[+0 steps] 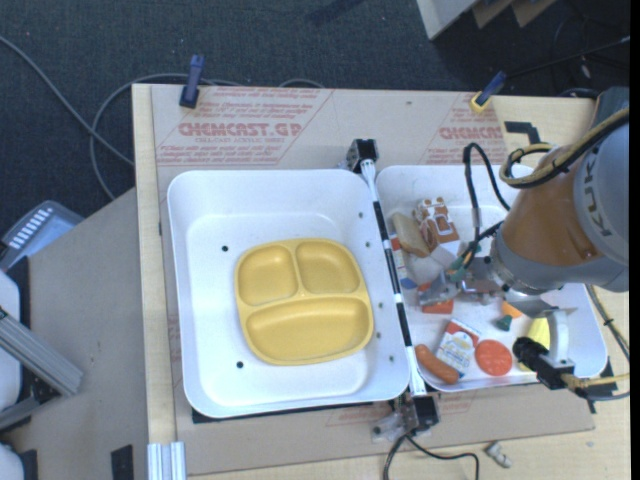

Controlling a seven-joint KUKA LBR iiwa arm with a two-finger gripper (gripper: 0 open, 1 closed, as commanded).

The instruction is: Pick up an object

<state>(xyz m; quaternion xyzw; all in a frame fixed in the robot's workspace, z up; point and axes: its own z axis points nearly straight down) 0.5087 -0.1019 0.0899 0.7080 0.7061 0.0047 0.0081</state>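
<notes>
Right bin [596, 340] near edge: hot dog [437, 364], small packet [457, 348], red disc [493, 357]. Gripper [468, 280] sits low over the mid-bin clutter, its tip buried under the arm [560, 223]. Left bin [200, 268] holds a yellow divided tray [303, 300].

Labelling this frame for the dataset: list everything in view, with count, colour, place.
left bin: 1, white, left on bench
divided tray: 1, yellow, middle of left bin
right bin: 1, white, right on bench
small toys: a cluttered pile, mixed colours, right bin; count unclear
sausage-like toy: 1, red-orange, right bin front edge
round piece: 1, red, right bin front
arm: 1, grey with orange band, over right bin
hand: 1, dark, down among the toys
</notes>
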